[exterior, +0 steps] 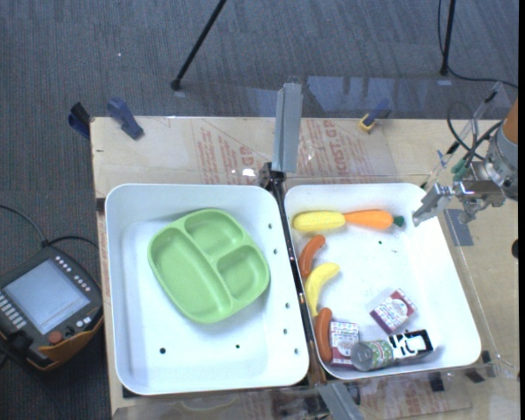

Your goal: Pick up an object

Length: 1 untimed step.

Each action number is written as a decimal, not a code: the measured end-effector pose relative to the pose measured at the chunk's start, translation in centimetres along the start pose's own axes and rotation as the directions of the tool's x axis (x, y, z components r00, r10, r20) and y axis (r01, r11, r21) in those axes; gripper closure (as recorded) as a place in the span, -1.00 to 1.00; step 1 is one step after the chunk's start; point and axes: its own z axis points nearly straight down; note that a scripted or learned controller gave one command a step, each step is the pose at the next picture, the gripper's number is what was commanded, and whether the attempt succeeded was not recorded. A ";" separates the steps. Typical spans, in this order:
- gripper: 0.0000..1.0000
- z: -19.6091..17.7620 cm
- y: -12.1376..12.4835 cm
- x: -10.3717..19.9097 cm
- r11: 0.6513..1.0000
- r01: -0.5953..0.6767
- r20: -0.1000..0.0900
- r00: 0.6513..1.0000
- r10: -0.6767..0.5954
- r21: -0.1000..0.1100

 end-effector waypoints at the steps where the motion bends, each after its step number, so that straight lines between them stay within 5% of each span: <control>1: -1.00 15.4 5.1 1.8 0.998 0.064 -0.002 0.998 -0.064 0.004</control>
